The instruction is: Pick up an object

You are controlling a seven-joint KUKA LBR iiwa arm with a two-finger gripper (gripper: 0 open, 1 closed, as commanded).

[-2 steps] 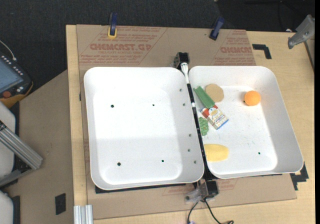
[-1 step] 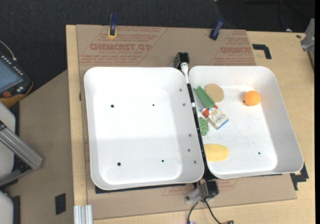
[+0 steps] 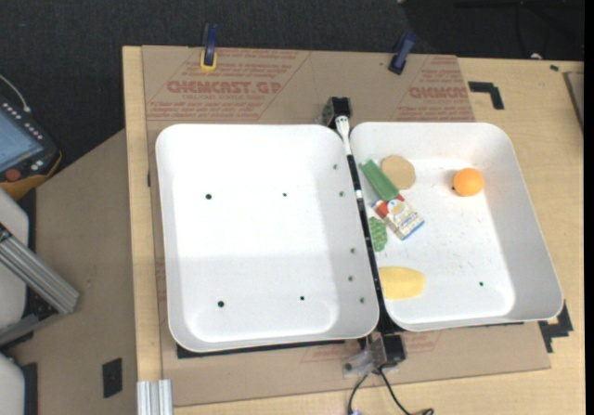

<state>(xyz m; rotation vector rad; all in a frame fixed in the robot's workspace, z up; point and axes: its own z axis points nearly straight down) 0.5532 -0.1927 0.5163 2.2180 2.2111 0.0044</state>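
**Six small things in the right bin, all but one close to the divide**

From my seat I cannot tell whether the tool is released or clenched, nor can I place anything relative to it, so I give places by the bins instead.

Everything to pick lies in the right bin (image 3: 520,218). An orange ball (image 3: 468,182) sits alone toward the far right, well apart from the rest. A tan round disc (image 3: 398,171) lies near the far left of that bin. Just beside it is a long green piece (image 3: 379,179), whose long axis runs at a slant from far-left to near-right, almost parallel to the bin's left wall.

Nearer to me, a small red-and-white packet (image 3: 401,216) lies turned at an angle. A smaller green piece (image 3: 379,234) lies just beside it, tight against the left wall. A yellow lump (image 3: 401,282) lies in the near-left corner with its long axis across the bin, one end at the wall.

The wall crowds the green pieces and the yellow lump on their left side.

The left bin (image 3: 186,218) shows a few dark dots on its floor. Both bins rest on a cardboard-covered worktop (image 3: 148,125), and two blue clamps (image 3: 210,40) hold its far edge.
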